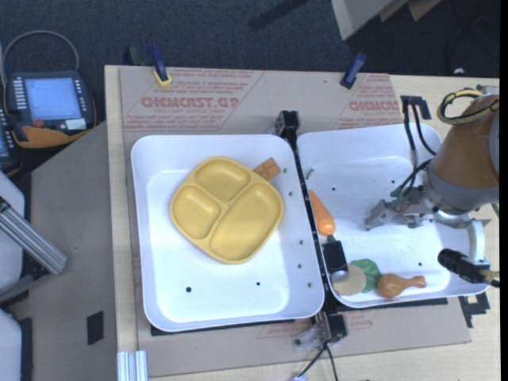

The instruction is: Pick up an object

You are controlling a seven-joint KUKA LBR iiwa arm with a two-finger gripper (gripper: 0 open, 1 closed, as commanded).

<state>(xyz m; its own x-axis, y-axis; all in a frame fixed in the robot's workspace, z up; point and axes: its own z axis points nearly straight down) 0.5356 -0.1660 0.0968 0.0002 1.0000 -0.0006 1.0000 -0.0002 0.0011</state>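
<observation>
My gripper [382, 214] hangs over the middle of the right bin [357, 161], above bare white floor, with the grey arm reaching in from the right. An orange carrot [321, 212] lies against this bin's left wall, apart from the gripper. Along the near edge lie a brown toy drumstick [401, 284], a green piece [368, 269] and a tan round piece [352, 281] overlapping it. A small black block [334, 255] sits just above the tan piece. Nothing shows beneath the gripper.
The left bin [159, 165] holds a yellow divided plate [227, 209] with a small brown piece [267, 168] at its upper right rim. A black divider runs between the two bins. Clamps hold the cardboard-topped bench at the back.
</observation>
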